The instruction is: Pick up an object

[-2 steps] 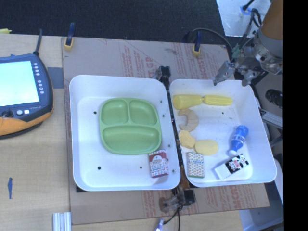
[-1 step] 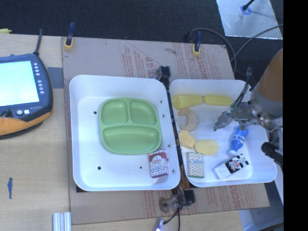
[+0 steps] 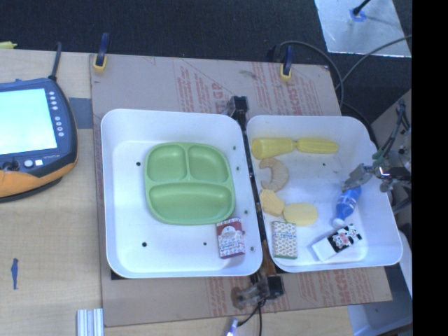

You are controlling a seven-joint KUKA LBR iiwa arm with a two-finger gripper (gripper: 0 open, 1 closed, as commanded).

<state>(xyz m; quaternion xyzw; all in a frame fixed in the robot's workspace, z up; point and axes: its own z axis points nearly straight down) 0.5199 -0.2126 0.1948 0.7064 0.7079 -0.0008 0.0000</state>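
My gripper (image 3: 372,169) reaches in over the right rim of the right bin (image 3: 318,124), just above a blue bottle (image 3: 347,204) that lies tilted on the bin floor. In the same bin are a long yellow corn-like piece (image 3: 294,146), a pale curved pastry (image 3: 274,174), two yellow lumps (image 3: 288,209), a small green-and-white box (image 3: 284,239) and a black-and-white carton (image 3: 339,242). The left bin (image 3: 119,187) holds a green divided plate (image 3: 189,183) and a small red carton (image 3: 230,238).
A handheld tablet controller (image 3: 31,135) lies on the bench at the far left. Clamps (image 3: 100,60) pin the cardboard sheet under the bins. Cables (image 3: 308,51) run behind the right bin.
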